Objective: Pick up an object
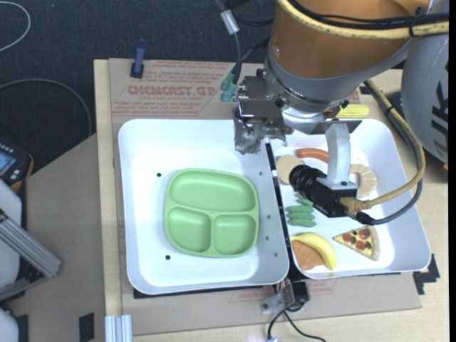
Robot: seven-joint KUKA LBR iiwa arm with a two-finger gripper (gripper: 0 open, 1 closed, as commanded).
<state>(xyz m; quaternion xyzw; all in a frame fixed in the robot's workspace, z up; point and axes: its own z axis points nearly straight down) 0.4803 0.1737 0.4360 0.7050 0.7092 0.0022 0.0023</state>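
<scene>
At upper centre the claw [247,140], its state impossible to tell, hangs over the top right corner of the left bin [135,191], up-frame of the green plate [211,212].

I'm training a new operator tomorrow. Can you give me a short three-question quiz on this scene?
1. Multiple choice: how many compartments does the green plate have? A) two B) three C) four
2. True or false: the banana lies next to the pizza slice in the right bin.
3. Fill in: the gripper hovers at the far end, near where the two bins ___.

Key: 1 B; 2 true; 3 meet.
</scene>
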